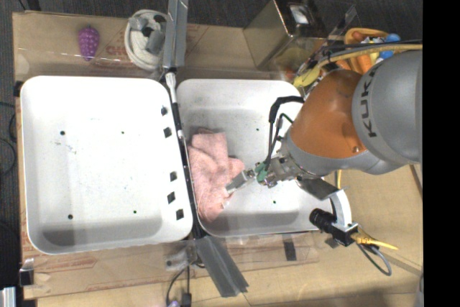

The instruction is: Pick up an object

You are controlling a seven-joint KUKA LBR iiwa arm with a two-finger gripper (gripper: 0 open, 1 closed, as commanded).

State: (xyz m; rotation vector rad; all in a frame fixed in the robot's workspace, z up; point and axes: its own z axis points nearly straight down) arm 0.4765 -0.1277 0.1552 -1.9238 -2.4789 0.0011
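Observation:
A crumpled pink cloth [210, 170] lies against the left wall of the right bin [237, 93]. My gripper [239, 181] reaches in from the right, low in that bin, with its fingertips at the cloth's right edge. The grey and orange arm [345, 122] covers the bin's right side. I cannot make out from this slant whether any cloth sits between the tips.
The left bin [93, 162] lies beside the right one, split off by a grey divider rail [176, 154]. Behind the bins on the bench are a purple grape-like toy [88, 42], a white roll [146, 38] and a metal box [287, 29].

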